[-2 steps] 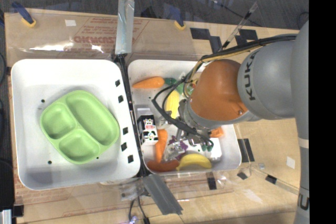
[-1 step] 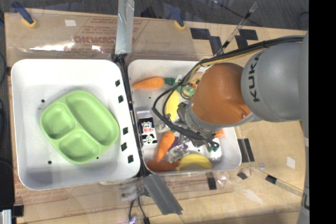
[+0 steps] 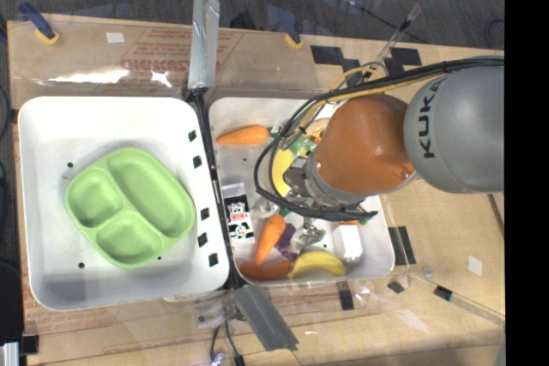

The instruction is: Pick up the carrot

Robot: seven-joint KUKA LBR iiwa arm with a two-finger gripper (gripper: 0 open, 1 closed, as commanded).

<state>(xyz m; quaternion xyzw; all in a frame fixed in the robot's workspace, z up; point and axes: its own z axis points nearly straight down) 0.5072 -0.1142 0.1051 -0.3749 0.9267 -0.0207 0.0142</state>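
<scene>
Camera view: tapered orange carrot (image 3: 269, 237)

A robotics lab — KUKA arm (image 3: 446, 133) over taped white bins (image 3: 51, 270) on a bench (image 3: 446, 270)

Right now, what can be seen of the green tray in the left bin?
The green tray is light green, looks like smooth plastic, and has rounded corners. Raised ridges split it into three hollows: one large at the upper right, two smaller at the left and bottom. It lies flat, right way up, turned at an angle to the walls of the left bin, about in the middle of the floor. Nothing lies in it, and the arm is over the other bin.
</scene>
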